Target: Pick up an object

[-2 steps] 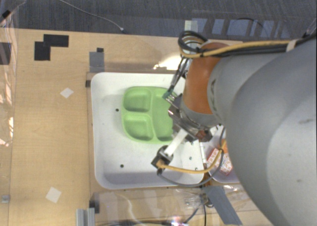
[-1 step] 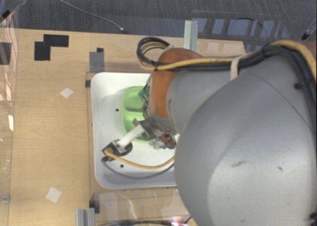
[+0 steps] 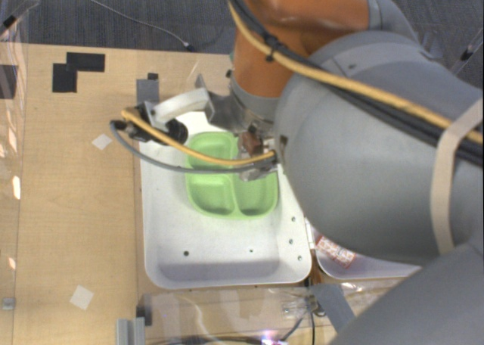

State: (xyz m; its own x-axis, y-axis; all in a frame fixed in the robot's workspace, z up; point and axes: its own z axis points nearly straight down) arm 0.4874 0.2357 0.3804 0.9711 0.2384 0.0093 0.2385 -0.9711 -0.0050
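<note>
Grey arm [image 3: 378, 154] with orange band [image 3: 295, 10] fills the right and top of the view, reaching in over the left white bin [image 3: 174, 253]. Tool [image 3: 255, 156] sits at the upper right part of that bin, directly over the green tray [image 3: 219, 188]. Tool state: cannot tell, it is hidden under the wrist and cabling.

Green tray is a light-green divided dish, with at least two compartments visible in its lower part. It lies flat in the upper half of the left bin, near the bin's right wall. Its top right corner is covered by the tool and wrist. Cannot tell if the tool touches it.

A yellow hose [image 3: 189, 150] and grey cable [image 3: 144, 150] loop from the wrist out to the left, crossing over the tray's top edge and the bin's upper left corner. A white bracket [image 3: 178, 103] sits at the end of that loop.

Right bin [image 3: 363, 266] is mostly hidden under the arm; a small item with a red and white label [image 3: 335, 251] shows at its left edge. Writing on it is too small to read.

Tan surface [image 3: 68, 207] has black tape blocks [image 3: 76, 69] at upper left and small pale squares [image 3: 100, 141] scattered on it. No legible text anywhere.
</note>
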